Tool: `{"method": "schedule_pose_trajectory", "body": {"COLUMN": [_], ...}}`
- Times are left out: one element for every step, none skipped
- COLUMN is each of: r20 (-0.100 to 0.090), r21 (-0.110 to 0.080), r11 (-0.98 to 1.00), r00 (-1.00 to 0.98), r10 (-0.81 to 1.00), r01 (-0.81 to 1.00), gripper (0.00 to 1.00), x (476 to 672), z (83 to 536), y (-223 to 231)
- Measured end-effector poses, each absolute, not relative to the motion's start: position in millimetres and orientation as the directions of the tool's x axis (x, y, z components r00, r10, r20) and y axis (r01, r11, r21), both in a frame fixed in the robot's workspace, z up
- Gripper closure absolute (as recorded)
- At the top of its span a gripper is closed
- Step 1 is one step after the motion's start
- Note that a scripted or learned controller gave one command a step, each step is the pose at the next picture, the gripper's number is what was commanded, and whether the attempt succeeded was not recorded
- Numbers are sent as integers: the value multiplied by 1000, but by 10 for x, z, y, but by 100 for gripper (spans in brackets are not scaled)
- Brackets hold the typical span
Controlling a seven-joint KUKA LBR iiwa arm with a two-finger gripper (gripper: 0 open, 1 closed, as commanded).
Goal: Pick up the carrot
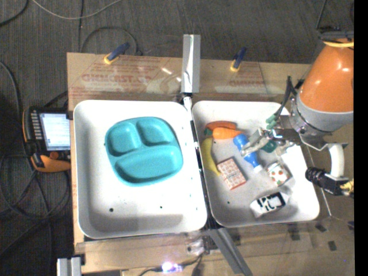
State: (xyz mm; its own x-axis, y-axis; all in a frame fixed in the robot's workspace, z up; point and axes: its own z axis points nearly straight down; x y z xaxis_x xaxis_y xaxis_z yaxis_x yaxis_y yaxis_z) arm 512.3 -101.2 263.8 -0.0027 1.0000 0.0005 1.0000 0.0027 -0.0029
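Two shallow white plastic bins (138,226) sit side by side on a bench. Over the right-hand one hangs the metal two-finger gripper (253,144) of a grey arm with an orange band (329,79); whether it is open or closed cannot be told, and nothing is visibly held. The orange plastic carrot (225,133) lies just beside the gripper, towards the bins' shared wall and slightly farther up the view, its long axis roughly crosswise, pointing at the gripper. Directly under the gripper is a blue-and-white bottle-shaped toy (251,156). Below the carrot lie a curved yellow banana (208,156) and a flat red patterned card (230,173). Far beyond, the other bin holds a smooth teal three-compartment tray (144,149).
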Motion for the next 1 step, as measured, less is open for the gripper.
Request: {"method": "schedule_pose_trajectory", "body": {"r20": [1], "r21": [-4], "r11": [48], "r00": [-48], "r10": [999], "r01": [999], "gripper": [0], "x": [5574], "z": [1558], "y": [-1127]}}
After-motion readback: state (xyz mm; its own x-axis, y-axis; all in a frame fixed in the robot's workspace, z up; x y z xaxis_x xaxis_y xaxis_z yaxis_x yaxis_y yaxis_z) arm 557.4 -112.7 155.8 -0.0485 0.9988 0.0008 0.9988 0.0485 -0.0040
